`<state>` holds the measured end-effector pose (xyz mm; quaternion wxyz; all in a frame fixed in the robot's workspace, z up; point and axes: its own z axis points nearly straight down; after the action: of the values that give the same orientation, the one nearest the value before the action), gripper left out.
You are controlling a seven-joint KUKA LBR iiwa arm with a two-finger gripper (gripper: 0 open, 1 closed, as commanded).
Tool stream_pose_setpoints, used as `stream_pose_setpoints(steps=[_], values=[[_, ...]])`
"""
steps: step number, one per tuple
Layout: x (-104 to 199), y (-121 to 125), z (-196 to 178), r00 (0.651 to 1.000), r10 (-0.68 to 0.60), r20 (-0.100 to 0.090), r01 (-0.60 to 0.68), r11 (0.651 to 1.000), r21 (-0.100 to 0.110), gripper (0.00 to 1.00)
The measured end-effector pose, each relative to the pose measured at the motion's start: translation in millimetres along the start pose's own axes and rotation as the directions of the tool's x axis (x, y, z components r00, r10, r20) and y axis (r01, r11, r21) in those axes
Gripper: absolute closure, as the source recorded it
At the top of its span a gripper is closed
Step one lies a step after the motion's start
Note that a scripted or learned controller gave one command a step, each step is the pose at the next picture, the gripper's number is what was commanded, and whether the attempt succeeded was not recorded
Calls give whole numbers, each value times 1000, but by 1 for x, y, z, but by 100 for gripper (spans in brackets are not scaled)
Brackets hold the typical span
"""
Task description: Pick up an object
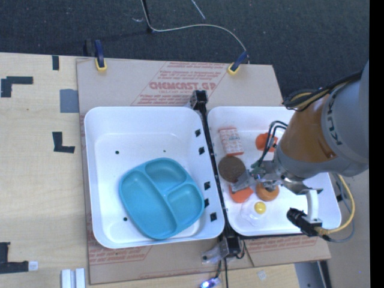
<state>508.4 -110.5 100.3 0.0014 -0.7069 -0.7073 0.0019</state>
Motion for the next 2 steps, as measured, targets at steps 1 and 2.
stream_pose_setpoints(steps=[1,2], values=[[-1,2,11,1000,1,1,-1,1000,-8,0],[-9,4,-2,1000,8,16,-8,1000,-19,100]])
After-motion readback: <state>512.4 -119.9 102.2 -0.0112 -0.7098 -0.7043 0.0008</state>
